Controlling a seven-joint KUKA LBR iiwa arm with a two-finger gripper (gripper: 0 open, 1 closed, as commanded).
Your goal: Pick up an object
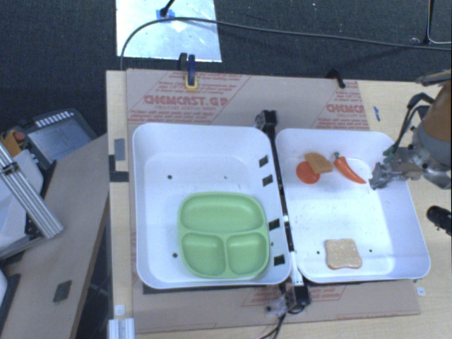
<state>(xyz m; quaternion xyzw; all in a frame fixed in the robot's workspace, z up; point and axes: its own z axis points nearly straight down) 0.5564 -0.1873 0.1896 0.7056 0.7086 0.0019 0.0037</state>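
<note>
From the camera above, the tabletop [233, 90] carries two white bins side by side. The left bin [152, 161] holds one green divided plate [223, 233] near its front edge. The right bin [395, 217] holds four small things: one carrot [348, 169] and one red slice [307, 173] with a tan piece [319, 163] resting partly on it, all three close to the back edge, and one slice of toast [342, 253] near the front edge.

The jaws, on the gripper [385, 174], sit at the right bin's back right part, low over the floor of the bin. Whether they are released or clenched I cannot tell; nothing is visible between them.

The carrot is the nearest thing, just beside the jaws toward the bin's middle wall. Its long axis runs slantwise, green top toward the back edge, tip pointing at the jaws. A short move toward the middle wall would likely put the jaws over it.
</note>
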